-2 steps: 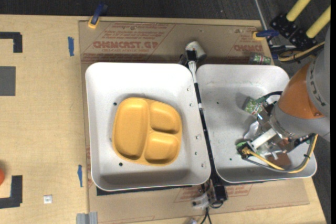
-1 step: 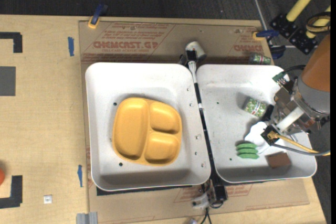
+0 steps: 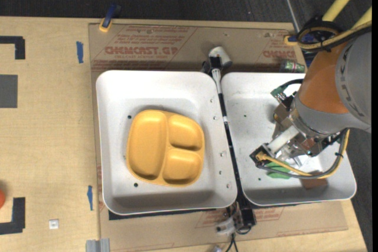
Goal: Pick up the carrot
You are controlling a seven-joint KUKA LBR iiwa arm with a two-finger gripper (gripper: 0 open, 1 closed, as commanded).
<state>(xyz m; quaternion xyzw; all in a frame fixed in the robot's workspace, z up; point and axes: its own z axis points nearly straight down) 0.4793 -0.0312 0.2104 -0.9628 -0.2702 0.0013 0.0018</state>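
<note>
A pale wooden bench [image 3: 41, 144] bears a brown cardboard sheet [image 3: 177, 44] (printed red), carrying two shallow white bins [image 3: 112, 97].

A: Any legible markings on the bench?

B: One. The brown cardboard sheet [image 3: 177, 47] under the two bins carries red print along its far edge. The large line appears to read "CHEMCAST GP"; the letters are faint, so I log that reading as probable only.

A: Anything else printed there?

B: A smaller red line above it, too fine to read. More red print at the sheet's right far corner [image 3: 273, 54], also illegible.

A: Numbers, labels elsewhere?

B: None that can be read.
</note>
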